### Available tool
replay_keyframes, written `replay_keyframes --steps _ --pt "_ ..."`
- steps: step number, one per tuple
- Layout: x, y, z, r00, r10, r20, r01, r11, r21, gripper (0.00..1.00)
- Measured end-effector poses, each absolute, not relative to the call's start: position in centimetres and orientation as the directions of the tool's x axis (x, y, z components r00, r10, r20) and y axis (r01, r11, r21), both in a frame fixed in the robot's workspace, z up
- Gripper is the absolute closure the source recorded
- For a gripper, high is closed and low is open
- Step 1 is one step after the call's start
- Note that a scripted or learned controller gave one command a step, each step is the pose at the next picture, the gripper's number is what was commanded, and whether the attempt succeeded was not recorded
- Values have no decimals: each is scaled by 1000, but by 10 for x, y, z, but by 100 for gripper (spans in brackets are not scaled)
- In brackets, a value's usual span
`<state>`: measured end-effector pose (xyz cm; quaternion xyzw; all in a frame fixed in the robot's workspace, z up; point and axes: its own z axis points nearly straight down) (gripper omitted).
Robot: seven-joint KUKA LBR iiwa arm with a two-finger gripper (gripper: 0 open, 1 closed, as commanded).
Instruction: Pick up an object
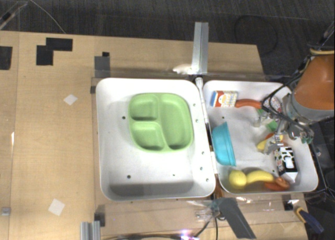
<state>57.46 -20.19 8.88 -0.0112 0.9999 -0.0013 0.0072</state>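
The right bin [246, 186] holds several objects. A blue bowl [224, 144] lies tilted along its left wall. A white and orange carton [223, 99] sits at the back, with an orange piece [247, 104] beside it. At the front lie a yellow lemon [237, 179] and a banana [260, 176]. A black and white object [286, 161] rests near the right wall. My gripper [277, 132] hangs low over the right half of this bin, above small yellow and orange pieces [265, 144]. The wrist and cables hide what lies directly under it.
The left bin [112, 176] bears a green divided plate [159, 121]. A metal post [200, 48] rises behind the wall between the bins. The arm's orange band [318, 82] overhangs the right bin's back right corner. Wooden bench [47, 145] lies to the left.
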Motion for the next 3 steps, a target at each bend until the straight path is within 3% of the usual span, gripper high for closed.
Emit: replay_keyframes --steps 1,2,3 --pt "566 -170 89 -1000 -18 -14 -18 1000 -2 0" --pt "503 -179 91 -998 60 -21 60 998 -3 0" --pt "579 -188 89 -998 64 -16 64 998 -2 0"
